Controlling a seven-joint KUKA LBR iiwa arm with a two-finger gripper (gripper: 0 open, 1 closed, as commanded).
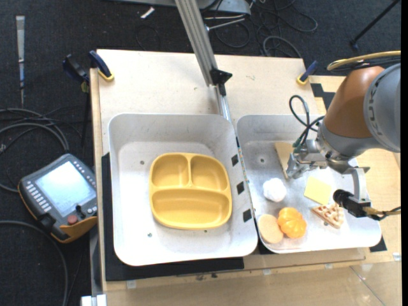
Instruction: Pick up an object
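The gripper (294, 171) is hanging low over the right bin (255, 129), and the white ball (275, 189) is lying just beside it, toward the near-left. Whether it is gripping or released is impossible to tell, and nothing is showing in its grasp

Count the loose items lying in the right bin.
6: a white ball mid-bin, a beige disc and orange piece at the front, a waffle front right, a yellow slab beside the claw, a tan slab behind. The arm may hide more.
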